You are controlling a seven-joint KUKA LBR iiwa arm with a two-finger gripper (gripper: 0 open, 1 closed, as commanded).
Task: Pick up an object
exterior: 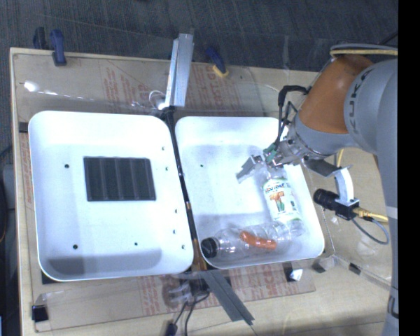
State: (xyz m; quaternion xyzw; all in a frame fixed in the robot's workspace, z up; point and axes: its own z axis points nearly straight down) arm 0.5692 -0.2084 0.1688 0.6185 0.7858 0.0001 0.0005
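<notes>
Camera view is taken from above at a slant, and two white bins are seen side by side on the bench. The left bin (49,138) holds a dark ribbed tray (119,178), laid flat near its middle. The arm (350,103) is reached in from the right over the right bin (210,138), and the gripper (255,165) is held low at that bin's right part, its grey fingers (248,168) pointed left. Whether the jaws are spread or pressed together cannot be told, since they are small and blurred; nothing is seen between them. A clear bottle (280,200) with a white label is laid just below the gripper, along the bin's right wall. A second clear bottle (241,242) with a black cap and an orange mark is laid along the near wall, its far end close to the first bottle
</notes>
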